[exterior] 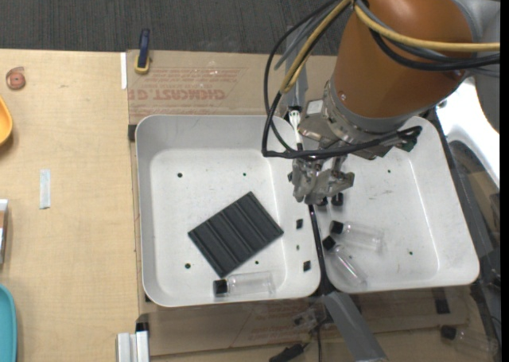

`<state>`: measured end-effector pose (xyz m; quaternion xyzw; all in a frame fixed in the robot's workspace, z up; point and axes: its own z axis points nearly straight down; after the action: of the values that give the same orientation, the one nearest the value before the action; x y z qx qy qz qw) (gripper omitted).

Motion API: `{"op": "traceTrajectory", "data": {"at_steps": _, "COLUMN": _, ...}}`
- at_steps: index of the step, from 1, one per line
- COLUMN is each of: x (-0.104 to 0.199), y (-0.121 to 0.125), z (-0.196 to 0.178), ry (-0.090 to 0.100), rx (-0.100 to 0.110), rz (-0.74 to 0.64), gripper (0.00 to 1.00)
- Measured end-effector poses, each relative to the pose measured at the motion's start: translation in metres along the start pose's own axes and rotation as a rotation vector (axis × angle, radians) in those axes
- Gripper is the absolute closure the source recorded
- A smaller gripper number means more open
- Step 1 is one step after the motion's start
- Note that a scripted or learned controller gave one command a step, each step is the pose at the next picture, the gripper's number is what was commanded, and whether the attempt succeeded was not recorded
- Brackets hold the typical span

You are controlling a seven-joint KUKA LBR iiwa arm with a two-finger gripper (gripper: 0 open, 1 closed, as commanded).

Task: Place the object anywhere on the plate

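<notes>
Tool (320, 187) | hovered over seam between bins, right of dark ribbed plate (236, 232) | finger state impossible to tell | clear vials: one (246, 283) just below plate, two (359, 237) right of plate, beyond seam

Two white bins (151, 193) (445, 217), one dark ribbed plate (236, 232), three clear vials (245, 283) (359, 235) (343, 263) (black caps).

Dark grey ribbed rectangular plate (236, 232) lies flat, rotated diagonally. Clear plastic vial with black cap (244, 283) lies on its side just below the plate's lower corner.
</notes>
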<state>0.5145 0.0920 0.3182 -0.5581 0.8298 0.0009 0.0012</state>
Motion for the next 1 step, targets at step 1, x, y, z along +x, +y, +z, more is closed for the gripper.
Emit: {"op": "traceTrajectory", "data": {"at_steps": 1, "x": 0.0063, "y": -0.0311, "z": 0.0194, "ry": -0.001, "rx": 0.0, "rz": -0.177, "gripper": 1.0}}
